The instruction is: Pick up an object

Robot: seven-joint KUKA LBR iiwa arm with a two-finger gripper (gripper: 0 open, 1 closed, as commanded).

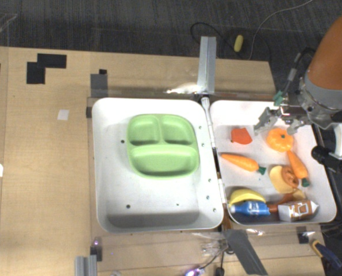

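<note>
1. Camera view, setting: wooden worktop point(38, 171) carrying two shallow white bins side by side, dark floor behind.
2. Left bin point(110, 200): holds a green divided plate point(161, 144), lying flat near its middle.
3. Right bin point(327, 203): holds a red block point(241, 135), an orange pumpkin-like toy point(279, 140), two carrots point(239, 162) point(298, 167), a banana point(246, 196), a blue can point(250, 209) and a white carton point(298, 211).
4. Pincer point(281, 117): poised at the bin's far side, just above the orange toy; fingers spread apart, nothing between them.
5. Likely target: the orange toy, directly below the pincer and apart from the red block.
6. Handling, judged: probably light, rigid plastic, smooth and rounded, so apt to slip. Close across its widest middle, not near the stem.
</note>
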